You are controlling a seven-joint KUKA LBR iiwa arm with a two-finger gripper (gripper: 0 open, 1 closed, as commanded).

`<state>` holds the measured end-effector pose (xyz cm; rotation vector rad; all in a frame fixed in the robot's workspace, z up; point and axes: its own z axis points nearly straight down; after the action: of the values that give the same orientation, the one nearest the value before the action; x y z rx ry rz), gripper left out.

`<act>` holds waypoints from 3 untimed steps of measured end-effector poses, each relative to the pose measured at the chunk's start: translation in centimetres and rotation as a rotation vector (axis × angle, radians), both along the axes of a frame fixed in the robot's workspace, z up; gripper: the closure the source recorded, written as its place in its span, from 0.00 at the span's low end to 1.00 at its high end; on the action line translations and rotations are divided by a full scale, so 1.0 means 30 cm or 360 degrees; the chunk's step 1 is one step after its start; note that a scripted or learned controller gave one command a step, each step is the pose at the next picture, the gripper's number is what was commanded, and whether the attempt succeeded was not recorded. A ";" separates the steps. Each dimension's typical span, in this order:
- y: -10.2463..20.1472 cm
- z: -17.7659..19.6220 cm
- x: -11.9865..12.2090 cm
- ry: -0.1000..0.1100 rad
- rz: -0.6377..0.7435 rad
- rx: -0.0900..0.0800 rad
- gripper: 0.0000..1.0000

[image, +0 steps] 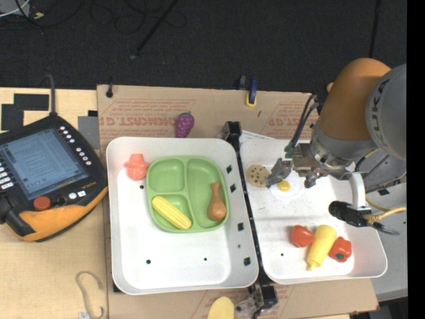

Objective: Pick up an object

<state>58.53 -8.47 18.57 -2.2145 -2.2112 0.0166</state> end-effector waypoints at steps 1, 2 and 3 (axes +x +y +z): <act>0.000 0.026 0.010 -0.0023 0.0003 -0.0001 0.00; 0.013 -0.188 -0.001 -0.0013 0.0004 0.0001 0.00; 0.016 -0.331 0.000 -0.0024 0.0001 -0.0005 0.00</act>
<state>58.52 -7.98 8.63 -2.2227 -2.2213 0.0036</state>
